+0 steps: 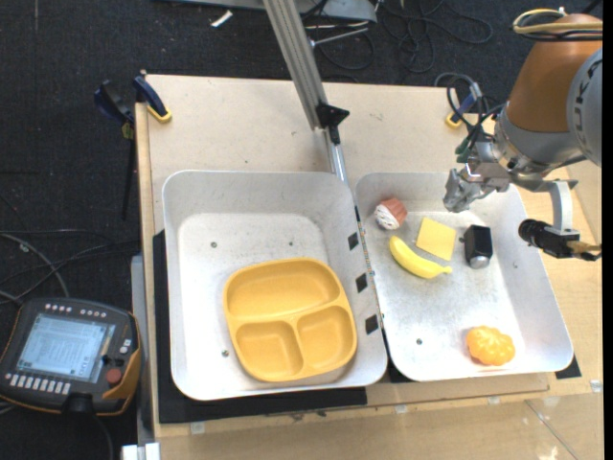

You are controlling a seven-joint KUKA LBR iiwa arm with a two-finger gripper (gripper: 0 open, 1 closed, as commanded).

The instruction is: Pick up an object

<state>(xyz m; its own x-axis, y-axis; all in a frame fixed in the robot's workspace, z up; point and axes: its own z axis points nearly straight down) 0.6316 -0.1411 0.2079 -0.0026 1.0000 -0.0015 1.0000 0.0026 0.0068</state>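
Banana in right bin, pincer hovering above (grip state unclear), arm bent downward

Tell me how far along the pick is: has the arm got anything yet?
Done: the gripper is above the right bin's far edge. In hand: nothing visible; I can't make out the fingertips. Left: the whole pick. The banana, yellow block, black object, red-and-white ball and orange piece all lie on the bin floor. The yellow tray sits in the left bin.
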